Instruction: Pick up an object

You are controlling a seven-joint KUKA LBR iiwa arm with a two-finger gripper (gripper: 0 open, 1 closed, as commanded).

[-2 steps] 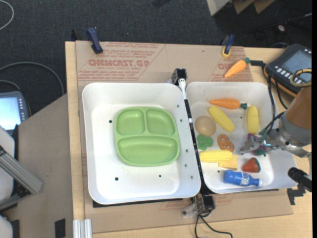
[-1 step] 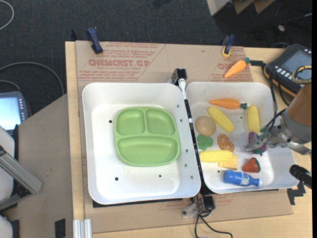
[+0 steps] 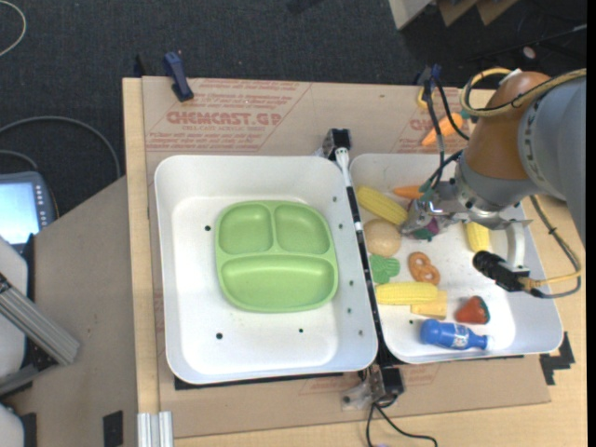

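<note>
- The grey arm with the orange band (image 3: pixel 507 124) reaches in from the right edge and bends down over the far half of the right shallow white bin (image 3: pixel 531 338).
- The two-finger gripper (image 3: pixel 426 214) sits low in that bin, near its far-left corner, pointing toward the divider between the bins. The tip is small and dark against clutter; I cannot tell how it is set, nor whether it has anything in hold.
- Just left of the gripper tip: a yellow plastic corn cob (image 3: pixel 382 203), lying at a slant close to the bin's left wall.
- Just below that, a round beige bread-roll toy (image 3: pixel 382 238), near the tip but apparently apart from it.
- A small orange carrot-like piece (image 3: pixel 408 192) shows just beyond the gripper, partly hidden.
- An orange pretzel-shaped toy (image 3: pixel 424 268) lies at the bin's middle, nearer than the gripper.
- A green leafy toy (image 3: pixel 384 268) rests against the left wall; a second yellow corn cob (image 3: pixel 410 293) lies just nearer.
- A blue plastic bottle (image 3: pixel 452 334) lies on its side along the near edge; a red strawberry-like toy (image 3: pixel 473 311) is just beside it.
- A small yellow piece (image 3: pixel 478 237) lies under the wrist, toward the right wall.
- The left white bin (image 3: pixel 182 333) holds a green three-compartment plate (image 3: pixel 276 255) at its centre.
</note>
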